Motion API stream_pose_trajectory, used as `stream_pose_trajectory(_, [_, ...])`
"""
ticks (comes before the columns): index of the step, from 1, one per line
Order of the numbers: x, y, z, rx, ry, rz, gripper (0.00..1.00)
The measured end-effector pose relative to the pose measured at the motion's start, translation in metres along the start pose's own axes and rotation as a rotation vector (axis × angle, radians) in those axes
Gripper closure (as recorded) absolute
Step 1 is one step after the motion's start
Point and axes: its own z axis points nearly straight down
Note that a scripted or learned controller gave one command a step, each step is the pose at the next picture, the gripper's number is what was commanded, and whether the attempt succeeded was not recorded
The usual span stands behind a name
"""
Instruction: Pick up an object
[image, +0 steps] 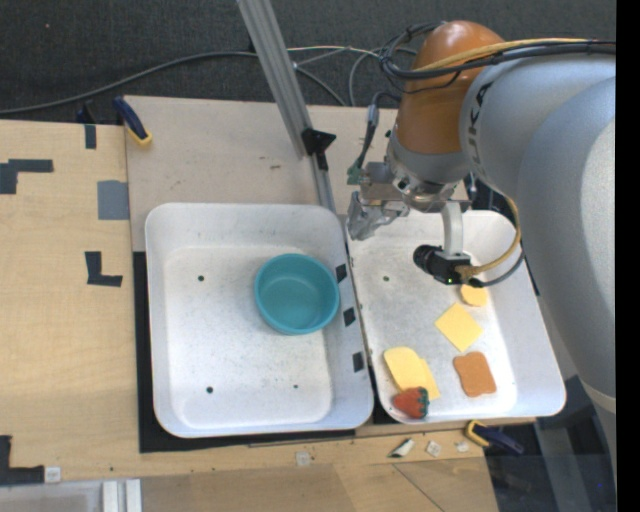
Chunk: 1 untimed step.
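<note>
Teal bowl (296, 292) (left bin (180, 300))

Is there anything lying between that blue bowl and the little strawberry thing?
In the camera view, the raised rims where the two white bins meet run between the blue bowl and the strawberry; otherwise the stretch is bare bin floor.

A teal bowl (296, 292) is seen in the left bin (180, 340). In the right bin (530, 395), two yellow pieces (459, 326), an orange slab (474, 374) and a strawberry (410, 403) are spread near. The hand (368, 222) is held over the far-left corner there.
</note>
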Motion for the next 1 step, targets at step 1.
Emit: stream_pose_trajectory(1, [0.0501,0.0094,0.0055,-0.001,0.0,0.0,1.0])
